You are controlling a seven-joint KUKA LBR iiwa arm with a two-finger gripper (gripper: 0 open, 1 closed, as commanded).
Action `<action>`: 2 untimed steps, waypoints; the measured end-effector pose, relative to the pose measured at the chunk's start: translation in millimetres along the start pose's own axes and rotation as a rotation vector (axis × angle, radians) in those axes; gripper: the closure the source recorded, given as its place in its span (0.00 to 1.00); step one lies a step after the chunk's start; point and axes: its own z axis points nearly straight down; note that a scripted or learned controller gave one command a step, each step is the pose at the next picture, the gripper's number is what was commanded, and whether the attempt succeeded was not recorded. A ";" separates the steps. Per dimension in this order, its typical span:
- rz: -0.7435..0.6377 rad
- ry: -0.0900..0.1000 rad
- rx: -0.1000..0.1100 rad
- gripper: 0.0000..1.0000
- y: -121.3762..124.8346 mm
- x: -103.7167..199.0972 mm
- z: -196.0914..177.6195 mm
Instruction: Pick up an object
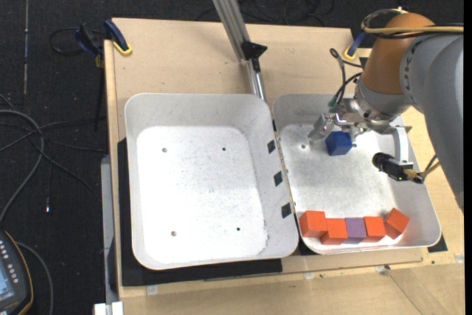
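Gripper (338, 130) over far part of right bin (413, 199), fingers pinching blue cube (338, 143), cube raised off bin floor. Along right bin's near wall: row of blocks, orange (313, 223), orange (336, 229), purple (355, 228), orange (374, 227), orange (397, 221). Left bin (140, 158) just beside right bin.

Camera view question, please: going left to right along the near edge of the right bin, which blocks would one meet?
Orange block → orange block → purple block → orange block → orange block.
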 end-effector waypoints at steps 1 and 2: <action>-0.001 -0.002 -0.003 1.00 1.0 -1.0 -10.3; -0.004 0.000 -0.011 1.00 22.9 57.7 -105.4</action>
